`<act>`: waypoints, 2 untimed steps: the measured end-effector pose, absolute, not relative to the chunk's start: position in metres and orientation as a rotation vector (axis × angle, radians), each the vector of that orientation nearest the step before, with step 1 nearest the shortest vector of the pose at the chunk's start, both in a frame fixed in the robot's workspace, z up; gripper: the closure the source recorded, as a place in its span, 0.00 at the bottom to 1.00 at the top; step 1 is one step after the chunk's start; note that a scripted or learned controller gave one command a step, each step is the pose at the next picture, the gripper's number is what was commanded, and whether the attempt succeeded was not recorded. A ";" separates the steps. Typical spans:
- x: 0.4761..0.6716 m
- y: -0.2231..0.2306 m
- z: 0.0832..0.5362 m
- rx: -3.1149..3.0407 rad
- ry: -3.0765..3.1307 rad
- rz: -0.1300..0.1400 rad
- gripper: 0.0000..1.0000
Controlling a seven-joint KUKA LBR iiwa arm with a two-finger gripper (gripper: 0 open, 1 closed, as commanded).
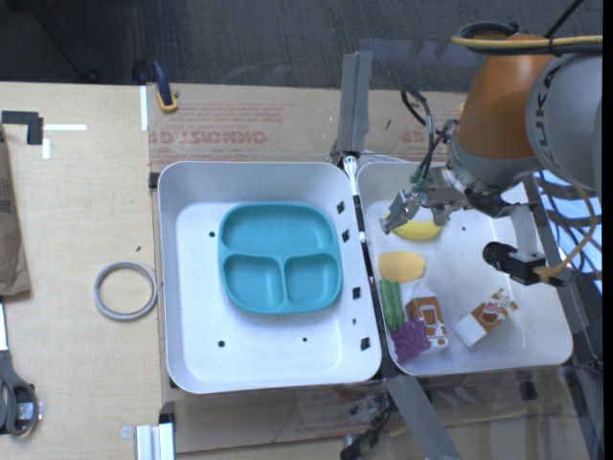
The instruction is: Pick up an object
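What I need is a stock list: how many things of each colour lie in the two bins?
Yellow: 2 (banana, lump)
Teal: 1 (plate)
Green: 1 (stalk)
Purple: 1 (grapes)
Orange-and-white: 2 (cartons)
Total: 7

Pretty clearly a robotics lab: big grey-and-orange arm (536, 94) trailing loose cables (573, 249) over white bins (177, 286) of toy food (400, 265). The plywood tabletop (67, 209) has a tape roll (125, 289), scissors (14, 402) and cardboard (249, 127) lying around.
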State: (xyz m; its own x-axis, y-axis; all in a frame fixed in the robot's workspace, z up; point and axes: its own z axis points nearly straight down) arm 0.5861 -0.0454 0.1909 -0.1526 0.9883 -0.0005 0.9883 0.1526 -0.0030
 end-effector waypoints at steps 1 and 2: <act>0.642 -0.075 0.191 -1.931 -2.480 0.003 0.00; 0.659 -0.031 0.234 -1.574 -2.722 0.000 0.00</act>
State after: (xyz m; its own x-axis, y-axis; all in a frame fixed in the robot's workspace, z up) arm 0.6594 -0.0315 0.2343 -0.4985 0.8669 -0.0023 0.8669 0.4985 0.0010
